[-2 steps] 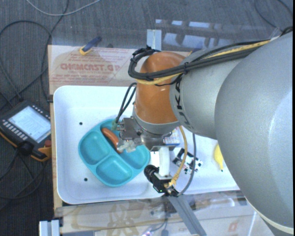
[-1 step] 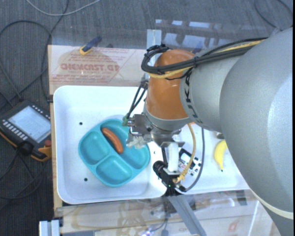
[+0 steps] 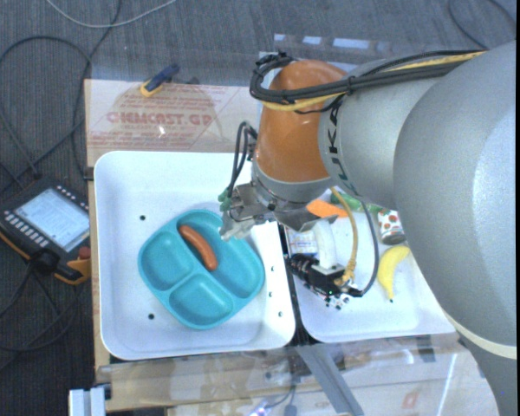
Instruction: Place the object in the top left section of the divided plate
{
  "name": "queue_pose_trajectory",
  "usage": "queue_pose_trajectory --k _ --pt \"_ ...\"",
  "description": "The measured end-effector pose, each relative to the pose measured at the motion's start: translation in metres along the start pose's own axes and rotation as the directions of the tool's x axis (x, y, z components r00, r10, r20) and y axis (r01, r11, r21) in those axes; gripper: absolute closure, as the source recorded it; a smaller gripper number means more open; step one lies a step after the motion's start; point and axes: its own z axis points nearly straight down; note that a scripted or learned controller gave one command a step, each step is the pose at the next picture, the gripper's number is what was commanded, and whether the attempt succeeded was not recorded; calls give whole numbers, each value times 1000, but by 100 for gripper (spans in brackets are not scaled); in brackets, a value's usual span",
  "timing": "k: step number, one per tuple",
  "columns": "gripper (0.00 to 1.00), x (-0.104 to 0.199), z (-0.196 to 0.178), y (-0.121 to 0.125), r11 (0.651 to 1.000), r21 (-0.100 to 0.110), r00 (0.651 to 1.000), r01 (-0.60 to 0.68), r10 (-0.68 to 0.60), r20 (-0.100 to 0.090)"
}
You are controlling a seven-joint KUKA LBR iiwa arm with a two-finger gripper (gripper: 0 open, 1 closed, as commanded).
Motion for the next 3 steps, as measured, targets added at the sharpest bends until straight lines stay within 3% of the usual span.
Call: queue_pose_trajectory --k 1,2,3 --pt "100 7 16 -52 1000 2 1000 -13 13 -2" --pt "100 -7 -83 1 918 -1 918 -396 396 2" --pt "100 15 -30 -49 1000 2 1000 -7 7 -2"
